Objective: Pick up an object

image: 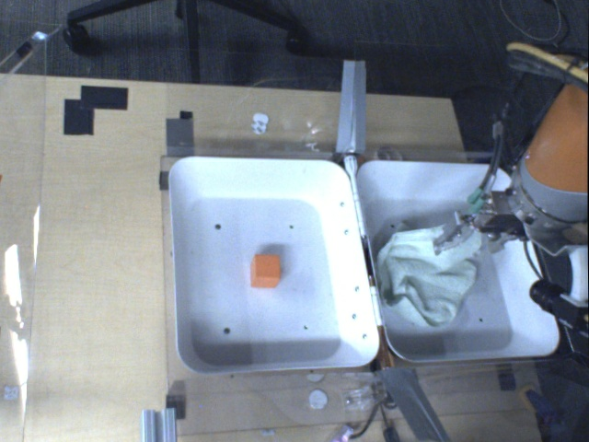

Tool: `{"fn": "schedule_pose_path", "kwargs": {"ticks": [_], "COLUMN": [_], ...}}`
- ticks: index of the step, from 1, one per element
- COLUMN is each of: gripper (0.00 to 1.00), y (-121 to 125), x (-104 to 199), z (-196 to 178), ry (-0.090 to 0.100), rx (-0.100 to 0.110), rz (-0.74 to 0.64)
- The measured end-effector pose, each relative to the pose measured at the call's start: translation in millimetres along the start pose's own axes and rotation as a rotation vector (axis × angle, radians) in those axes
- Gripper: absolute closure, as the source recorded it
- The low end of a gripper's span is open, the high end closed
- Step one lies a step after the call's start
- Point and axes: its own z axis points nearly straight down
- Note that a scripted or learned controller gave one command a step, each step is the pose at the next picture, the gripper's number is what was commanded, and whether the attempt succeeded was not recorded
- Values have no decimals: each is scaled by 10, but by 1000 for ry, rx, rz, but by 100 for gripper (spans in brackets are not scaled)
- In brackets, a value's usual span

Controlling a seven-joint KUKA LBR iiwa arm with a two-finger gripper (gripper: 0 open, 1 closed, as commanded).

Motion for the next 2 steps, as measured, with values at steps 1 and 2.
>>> {"fn": "schedule_pose_path", "kwargs": {"ticks": [1, 2], "gripper": [0, 0], "y": [443, 1213], "x": [-459, -275], "z": [993, 1770], "ry": [0, -3], "rx": [3, -16], "rz": [37, -27]}}
